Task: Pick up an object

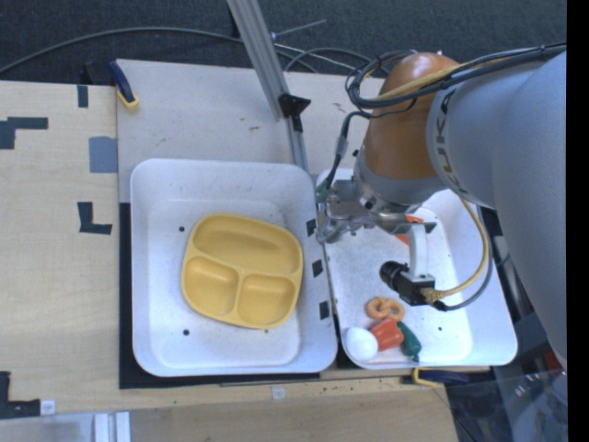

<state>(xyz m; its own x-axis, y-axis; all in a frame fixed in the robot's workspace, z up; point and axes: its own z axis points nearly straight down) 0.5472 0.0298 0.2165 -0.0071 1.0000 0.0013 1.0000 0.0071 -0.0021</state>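
Camera view shows the arm (442,136) reaching from the right, bent low over the right bin (488,339); its jaws cannot be told open or closed. Near the front lie a pretzel (384,308), white egg (361,343) and red-green vegetable (394,336). A yellow divided plate (243,270) fills the left bin (152,247).

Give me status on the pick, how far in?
Done: arm reached over the right bin. In hand: nothing visibly held; the end effector sits near the bin's top-left corner. Left: the grasp and lift; pretzel, white egg and carrot lie untouched at the front.
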